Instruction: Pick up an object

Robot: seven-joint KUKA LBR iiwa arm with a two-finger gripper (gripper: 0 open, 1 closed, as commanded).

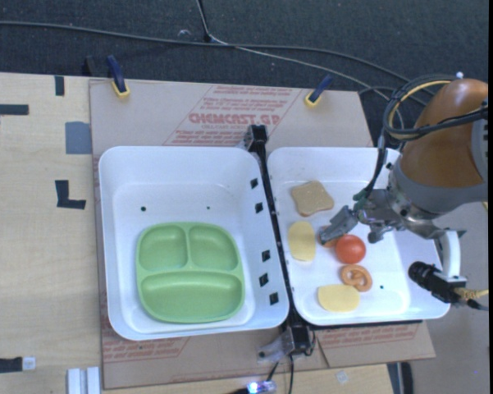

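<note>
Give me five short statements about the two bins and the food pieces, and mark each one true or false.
1. The green divided plate lies in the left white bin. True.
2. The round red tomato sits in the right white bin. True.
3. The tan toast slice rests on the green plate. False: it lies on the right bin's floor.
4. The robot's hand hovers over the left bin. False: it is over the right bin, by the tomato.
5. Blue clamps grip the cardboard's far edge. True.

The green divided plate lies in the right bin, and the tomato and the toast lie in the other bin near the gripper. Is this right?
Not quite. The camera view shows the green divided plate in the left bin, not the right one. The tomato and the toast do lie in the other bin, near the gripper.
</note>
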